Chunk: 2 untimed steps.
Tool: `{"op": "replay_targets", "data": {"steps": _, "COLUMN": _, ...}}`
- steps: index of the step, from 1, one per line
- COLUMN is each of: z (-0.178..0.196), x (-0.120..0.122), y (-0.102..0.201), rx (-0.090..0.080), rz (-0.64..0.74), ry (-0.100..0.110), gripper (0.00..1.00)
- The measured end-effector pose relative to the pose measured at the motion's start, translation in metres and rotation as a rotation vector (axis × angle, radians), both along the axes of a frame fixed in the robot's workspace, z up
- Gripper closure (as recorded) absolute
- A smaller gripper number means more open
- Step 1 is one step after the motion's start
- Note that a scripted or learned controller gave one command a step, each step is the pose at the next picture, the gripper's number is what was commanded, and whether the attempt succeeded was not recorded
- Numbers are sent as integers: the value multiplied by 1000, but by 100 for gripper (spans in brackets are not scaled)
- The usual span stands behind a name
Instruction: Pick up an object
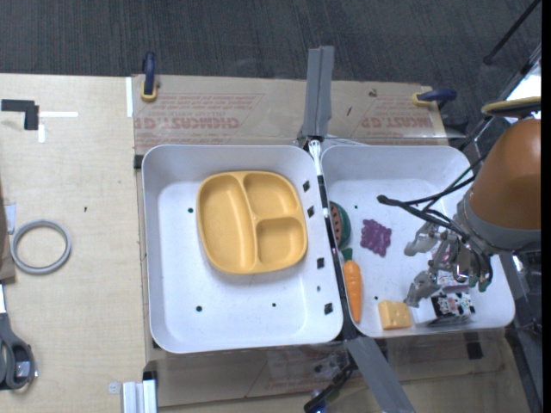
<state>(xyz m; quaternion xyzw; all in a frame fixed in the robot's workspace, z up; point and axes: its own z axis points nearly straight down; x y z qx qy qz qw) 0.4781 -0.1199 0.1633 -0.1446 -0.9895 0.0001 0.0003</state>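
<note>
Right bin (405,166): four small items on its floor. Purple grape bunch (375,237) lies mid-bin. Carrot (351,287) lies along the left wall, green top pointing to the far side. Yellow cheese wedge (395,315) sits at the near edge, just right of the carrot tip. A round red-and-green piece (339,223), partly hidden against the left wall, sits beyond the carrot top; what it is cannot be told.

Gripper (424,269) hangs low over the right half of this bin, right of the grapes and above-right of the cheese. Two metal fingers (419,243) point leftward, spread apart with bare bin floor visible between them; nothing is in their grasp. No item touches them.

Arm (510,183) enters from the right, orange band over the bin's right rim, wrist bent down toward the floor. Black cables (413,202) loop from the wrist across the bin.

Left bin (164,256): yellow three-part plate (252,221) sits in its far half.

Bench left of the bins: a grey ring (39,245); scissors (15,361) at the near-left corner.
</note>
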Motion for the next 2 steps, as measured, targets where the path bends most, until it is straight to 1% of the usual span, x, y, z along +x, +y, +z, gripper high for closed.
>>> {"op": "replay_targets", "data": {"steps": 1, "z": -34, "x": -1, "y": 17, "rx": -1, "rz": -332, "ry": 1, "gripper": 0}}
{"op": "replay_targets", "data": {"steps": 2, "z": -46, "x": 72, "y": -28, "rx": -2, "rz": -593, "ry": -1, "gripper": 0}}
